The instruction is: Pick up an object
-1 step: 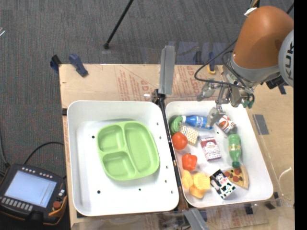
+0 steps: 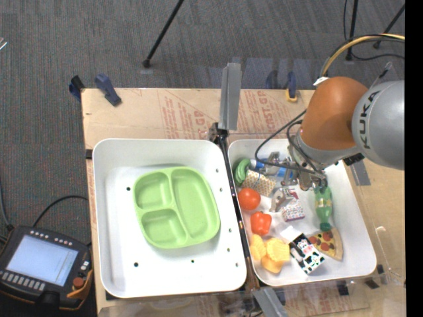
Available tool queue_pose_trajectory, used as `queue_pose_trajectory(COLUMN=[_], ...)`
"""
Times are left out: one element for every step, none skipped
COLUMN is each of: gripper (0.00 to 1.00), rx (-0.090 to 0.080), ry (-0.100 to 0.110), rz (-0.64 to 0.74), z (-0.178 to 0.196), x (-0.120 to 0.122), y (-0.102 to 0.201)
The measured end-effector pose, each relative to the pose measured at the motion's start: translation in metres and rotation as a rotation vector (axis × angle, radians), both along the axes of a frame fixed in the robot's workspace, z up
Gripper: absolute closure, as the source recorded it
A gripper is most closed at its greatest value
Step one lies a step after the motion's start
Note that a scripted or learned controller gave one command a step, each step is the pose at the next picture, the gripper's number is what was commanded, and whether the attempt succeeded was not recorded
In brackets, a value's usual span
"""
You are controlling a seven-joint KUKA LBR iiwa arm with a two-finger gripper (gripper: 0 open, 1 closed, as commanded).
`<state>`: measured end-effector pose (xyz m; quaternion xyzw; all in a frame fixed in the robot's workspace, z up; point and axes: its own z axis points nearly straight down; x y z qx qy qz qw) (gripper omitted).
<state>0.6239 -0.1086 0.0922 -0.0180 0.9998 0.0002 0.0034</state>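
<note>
The arm (image 2: 370, 121) is running off the picture's right edge and is covering the far right corner of the right bin (image 2: 357, 240). The gripper (image 2: 285, 195) is sitting among cables and toys, too cluttered to tell how its fingers stand. The teach pendant (image 2: 43, 264) is being cut by the left edge.

Light was even and fairly bright, falling from above. The two shallow white plastic bins (image 2: 106, 177) glared almost to blankness, with only soft shadows along their walls. A sheen lay on the arm's orange band (image 2: 334, 111). Focus was mildly soft throughout; the grey carpet (image 2: 79, 32) beyond the bins was dimmer.
</note>
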Motion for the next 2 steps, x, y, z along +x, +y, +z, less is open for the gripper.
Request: queue_pose_trajectory(gripper=[0.00, 0.00], rx=[-0.005, 0.000], ry=[0.000, -0.004], rz=[-0.132, -0.210], z=[-0.002, -0.002], x=[-0.041, -0.102], y=[0.012, -0.018])
